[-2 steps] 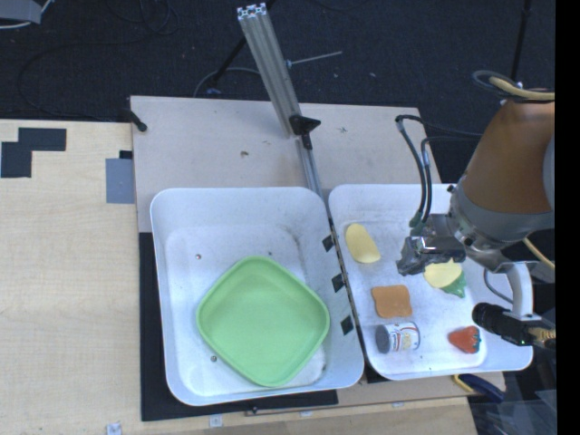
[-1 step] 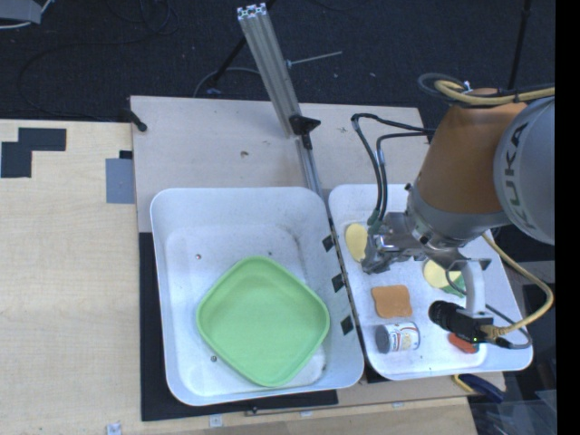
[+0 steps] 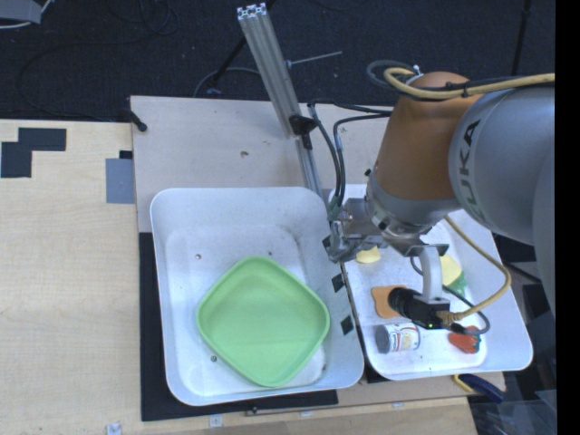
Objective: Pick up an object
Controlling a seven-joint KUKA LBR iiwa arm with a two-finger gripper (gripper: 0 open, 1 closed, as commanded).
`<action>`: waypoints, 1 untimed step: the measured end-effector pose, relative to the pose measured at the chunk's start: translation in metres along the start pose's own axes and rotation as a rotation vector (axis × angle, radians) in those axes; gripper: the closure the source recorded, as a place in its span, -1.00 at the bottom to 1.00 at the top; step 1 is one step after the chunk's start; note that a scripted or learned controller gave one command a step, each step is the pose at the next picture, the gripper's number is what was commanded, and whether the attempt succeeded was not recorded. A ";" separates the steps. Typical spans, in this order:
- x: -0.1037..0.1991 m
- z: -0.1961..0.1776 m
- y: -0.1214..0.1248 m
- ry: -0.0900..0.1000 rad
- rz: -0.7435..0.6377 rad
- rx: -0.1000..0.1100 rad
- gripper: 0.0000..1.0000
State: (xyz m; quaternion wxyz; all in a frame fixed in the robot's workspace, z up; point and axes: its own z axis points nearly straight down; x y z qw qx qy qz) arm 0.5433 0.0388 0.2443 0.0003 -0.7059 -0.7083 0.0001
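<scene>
Pale wooden worktop [image 3: 72,243] carries two shallow white bins side by side, with dark floor and loose cables beyond its far edge.

In the right bin [image 3: 500,344] a small yellow piece [image 3: 367,256] lies near the far left corner. Nearer the front, along the left edge, a flat orange piece [image 3: 384,303] rests on the bin floor. A small white jar [image 3: 399,338] with a printed label lies on its side just in front of it. A red thing [image 3: 466,340] sits toward the front right. A yellow and green thing [image 3: 451,272] lies farther back, partly hidden by the robot's own hardware.

The tool [image 3: 343,238] hangs low at the far left corner of the right bin, close to the wall shared with the other bin and just beside the yellow piece. Whether it is open or closed cannot be told, as the wrist covers it. Nothing can be seen gripped in it.

The grey arm [image 3: 489,166] with its orange band reaches in over the right bin's far right corner.

The left bin [image 3: 181,229] holds a green square plate [image 3: 263,320] with rounded corners, lying flat near the front edge. Behind the bins a slanted aluminium rail [image 3: 272,62] rises from the worktop's far side.
</scene>
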 end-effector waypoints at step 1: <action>0.044 0.001 0.016 -0.001 0.001 0.000 1.00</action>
